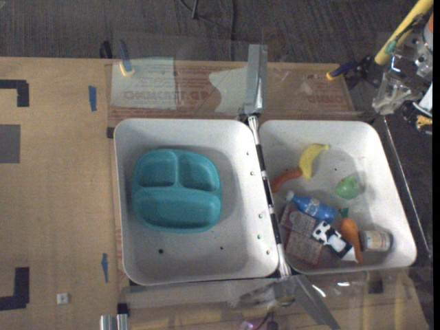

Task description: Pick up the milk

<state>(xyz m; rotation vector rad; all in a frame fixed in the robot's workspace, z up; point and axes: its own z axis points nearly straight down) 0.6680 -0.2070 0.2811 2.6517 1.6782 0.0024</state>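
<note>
Camera view: milk carton [328,238] lies low in right bin [385,158], jammed between bottle [313,206] and carrot [351,234]. Gripper [393,95] parked above bin's far corner (fingers blurred, can't tell). Approach straight down, fingers clear of both neighbours.

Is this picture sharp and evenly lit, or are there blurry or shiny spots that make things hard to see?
In the camera view, the whole picture is soft and grainy; the clear panels behind the bins show pale glare, the teal tray casts a faint shadow on the left bin, the small items around the milk blur together, and the tool at top right is smeared and washed out.
</note>
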